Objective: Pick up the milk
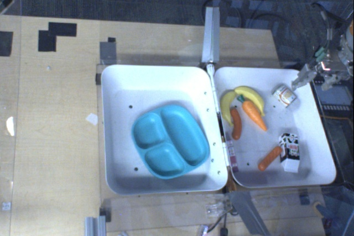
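The milk [290, 152] is a small white carton with black cow patches. It stands near the front right of the right bin [310, 119], with an orange-red sausage [269, 158] touching its left side. My gripper [316, 79] hovers over the bin's back right corner, well behind the milk. Its two fingers are spread open with nothing between them. The left fingertip [300, 79] points toward a small silver can [285, 95].
A yellow banana [243, 98], an orange carrot [254, 113] and a second red sausage [236, 122] lie on the left side of the right bin. The left bin [119, 119] holds a blue divided plate [170, 140]. A metal post [209, 36] rises behind the bins.
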### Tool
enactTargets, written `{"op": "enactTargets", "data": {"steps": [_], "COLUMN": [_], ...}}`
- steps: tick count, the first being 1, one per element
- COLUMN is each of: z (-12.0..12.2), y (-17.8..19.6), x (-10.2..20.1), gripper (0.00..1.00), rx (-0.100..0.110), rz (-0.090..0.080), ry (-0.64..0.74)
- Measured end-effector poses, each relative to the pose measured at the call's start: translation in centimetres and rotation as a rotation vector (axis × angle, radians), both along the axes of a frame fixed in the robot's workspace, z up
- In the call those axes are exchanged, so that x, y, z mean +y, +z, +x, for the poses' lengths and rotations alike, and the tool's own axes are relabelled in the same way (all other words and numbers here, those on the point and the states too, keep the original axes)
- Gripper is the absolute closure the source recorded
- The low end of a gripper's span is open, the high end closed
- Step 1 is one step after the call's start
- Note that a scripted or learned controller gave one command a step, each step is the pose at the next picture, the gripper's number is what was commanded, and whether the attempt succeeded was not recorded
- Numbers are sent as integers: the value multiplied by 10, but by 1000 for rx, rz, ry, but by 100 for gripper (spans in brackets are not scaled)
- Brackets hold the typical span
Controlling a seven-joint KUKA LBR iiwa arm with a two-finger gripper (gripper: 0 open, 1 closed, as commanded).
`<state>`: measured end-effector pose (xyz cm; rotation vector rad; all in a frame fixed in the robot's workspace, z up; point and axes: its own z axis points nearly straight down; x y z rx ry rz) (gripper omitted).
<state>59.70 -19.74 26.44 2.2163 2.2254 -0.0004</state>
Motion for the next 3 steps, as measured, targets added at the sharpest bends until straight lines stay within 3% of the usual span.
{"op": "enactTargets", "data": {"steps": [1, 2, 3], "z": [-12, -32, -75], "y": [17, -99, -173], "x": [0, -8, 6], "gripper": [0, 0, 0], "rx": [-2, 1, -2], "rz": [0, 1, 1], "ry": [-17, -30, -12]}}
